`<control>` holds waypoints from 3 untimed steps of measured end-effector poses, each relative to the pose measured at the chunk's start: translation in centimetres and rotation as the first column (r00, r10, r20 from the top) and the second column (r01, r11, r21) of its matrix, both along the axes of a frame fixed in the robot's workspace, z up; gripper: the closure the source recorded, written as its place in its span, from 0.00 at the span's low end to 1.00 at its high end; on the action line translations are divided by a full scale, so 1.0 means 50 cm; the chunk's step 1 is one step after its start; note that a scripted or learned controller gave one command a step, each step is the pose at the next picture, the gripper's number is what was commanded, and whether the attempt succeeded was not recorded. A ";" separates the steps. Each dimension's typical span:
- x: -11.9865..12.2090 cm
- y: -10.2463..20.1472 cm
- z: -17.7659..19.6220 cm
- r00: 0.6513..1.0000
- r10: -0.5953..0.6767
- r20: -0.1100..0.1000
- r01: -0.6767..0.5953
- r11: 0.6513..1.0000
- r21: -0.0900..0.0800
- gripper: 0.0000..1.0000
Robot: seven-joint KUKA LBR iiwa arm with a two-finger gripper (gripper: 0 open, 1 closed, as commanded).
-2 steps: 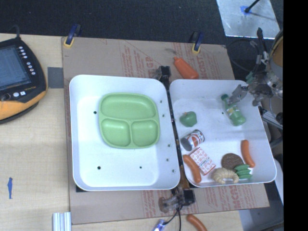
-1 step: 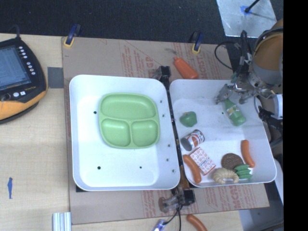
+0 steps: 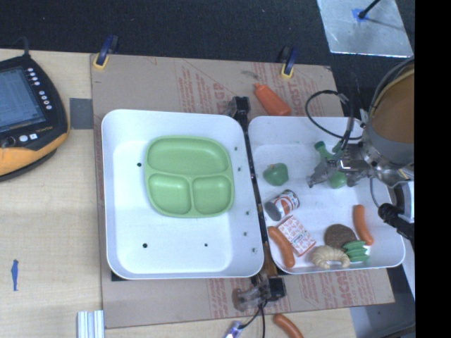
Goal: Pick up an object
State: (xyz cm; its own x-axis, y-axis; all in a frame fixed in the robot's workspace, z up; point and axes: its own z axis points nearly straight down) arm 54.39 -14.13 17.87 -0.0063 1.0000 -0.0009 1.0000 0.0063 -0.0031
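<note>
My gripper (image 3: pixel 330 172) is low over the upper right part of the right bin (image 3: pixel 394 263), at the end of the grey arm (image 3: pixel 391 115). A green object (image 3: pixel 339 181) lies right under it, with another green piece (image 3: pixel 322 148) just above; whether it is gripped is unclear. Elsewhere in this bin are a green pepper (image 3: pixel 276 173), a small can (image 3: pixel 284 204), a red and white packet (image 3: pixel 297 235), a sausage (image 3: pixel 280 248), an orange stick (image 3: pixel 362 224), a brown disc (image 3: pixel 341 234) and a pale bread piece (image 3: pixel 330 258).
The left bin (image 3: pixel 127 259) holds a green divided plate (image 3: pixel 190 176). An orange carrot (image 3: pixel 271 100) lies outside, above the right bin. A teach pendant (image 3: pixel 28 115) sits at the far left. Black cables (image 3: pixel 331 104) loop near the arm.
</note>
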 end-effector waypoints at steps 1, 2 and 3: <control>-0.007 -0.143 -0.018 1.000 -0.004 0.001 0.004 1.000 0.000 0.00; 0.117 -0.058 -0.049 1.000 0.000 0.000 0.000 1.000 0.000 0.00; -0.011 0.087 -0.091 1.000 0.000 -0.002 0.000 1.000 0.001 0.00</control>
State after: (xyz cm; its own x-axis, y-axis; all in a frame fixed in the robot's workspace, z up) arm 53.84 -9.80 13.34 -0.0067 1.0000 -0.0002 1.0000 0.0067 -0.0052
